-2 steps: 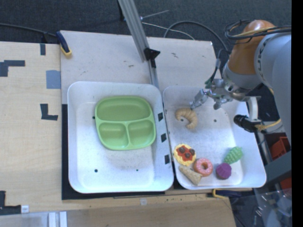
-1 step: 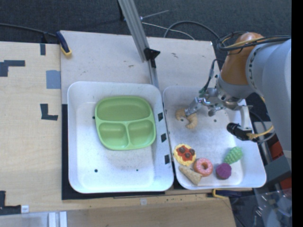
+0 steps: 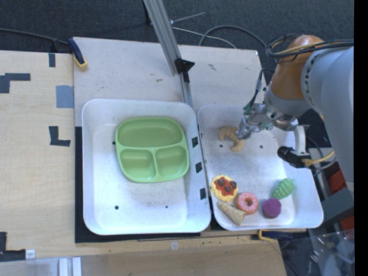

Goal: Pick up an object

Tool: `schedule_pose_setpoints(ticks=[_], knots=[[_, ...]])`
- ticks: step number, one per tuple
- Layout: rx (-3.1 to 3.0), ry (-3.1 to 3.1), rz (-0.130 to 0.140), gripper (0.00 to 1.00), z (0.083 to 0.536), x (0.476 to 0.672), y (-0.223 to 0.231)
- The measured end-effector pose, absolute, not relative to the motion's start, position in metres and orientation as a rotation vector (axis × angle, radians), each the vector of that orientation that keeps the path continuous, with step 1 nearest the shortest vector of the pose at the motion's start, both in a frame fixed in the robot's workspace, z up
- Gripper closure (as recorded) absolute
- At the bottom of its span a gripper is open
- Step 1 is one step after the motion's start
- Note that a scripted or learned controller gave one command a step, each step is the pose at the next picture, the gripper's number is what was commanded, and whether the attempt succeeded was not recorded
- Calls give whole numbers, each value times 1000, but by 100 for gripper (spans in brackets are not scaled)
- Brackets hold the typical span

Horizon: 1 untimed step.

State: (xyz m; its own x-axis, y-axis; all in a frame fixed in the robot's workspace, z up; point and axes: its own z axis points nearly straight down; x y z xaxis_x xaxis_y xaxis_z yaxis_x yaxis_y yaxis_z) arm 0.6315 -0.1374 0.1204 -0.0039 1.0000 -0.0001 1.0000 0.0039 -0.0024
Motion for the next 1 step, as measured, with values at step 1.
schedule_pose_setpoints(ticks=[1], knots=[[-2221, -2224, -2, 100, 163, 630, -140]])
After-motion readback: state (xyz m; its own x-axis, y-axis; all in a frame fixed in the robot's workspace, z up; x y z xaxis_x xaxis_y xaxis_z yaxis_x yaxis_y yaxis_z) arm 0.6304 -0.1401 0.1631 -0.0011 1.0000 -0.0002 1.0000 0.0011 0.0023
